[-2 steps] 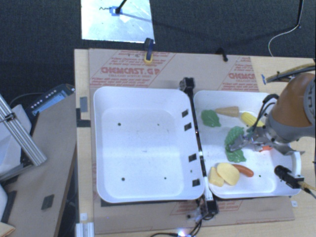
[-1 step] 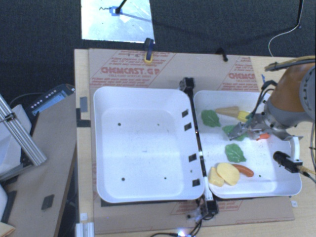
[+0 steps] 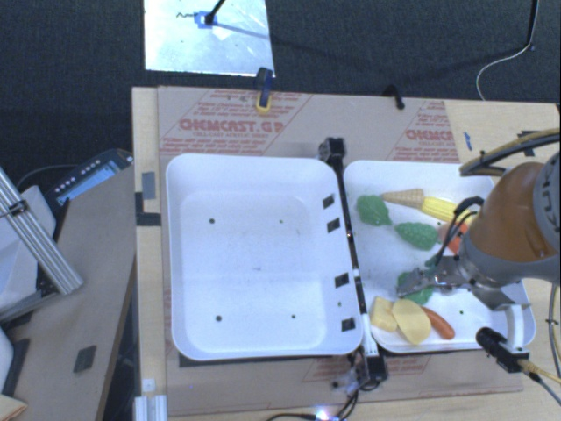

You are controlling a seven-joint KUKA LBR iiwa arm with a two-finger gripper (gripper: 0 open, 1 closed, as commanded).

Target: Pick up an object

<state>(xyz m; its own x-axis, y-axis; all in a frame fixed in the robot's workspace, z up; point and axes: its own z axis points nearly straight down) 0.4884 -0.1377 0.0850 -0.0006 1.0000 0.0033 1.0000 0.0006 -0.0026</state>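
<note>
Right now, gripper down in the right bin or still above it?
In it. The gripper sits low in the right bin, among the toy food, at a green piece.

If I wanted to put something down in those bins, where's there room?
The left bin is bare white floor from wall to wall. The right bin is crowded: corn, green toys, yellow pieces and the gripper fill it.

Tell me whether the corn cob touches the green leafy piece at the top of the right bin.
Apart. In the camera view, white bin floor shows between the corn cob and the green leafy piece.
</note>
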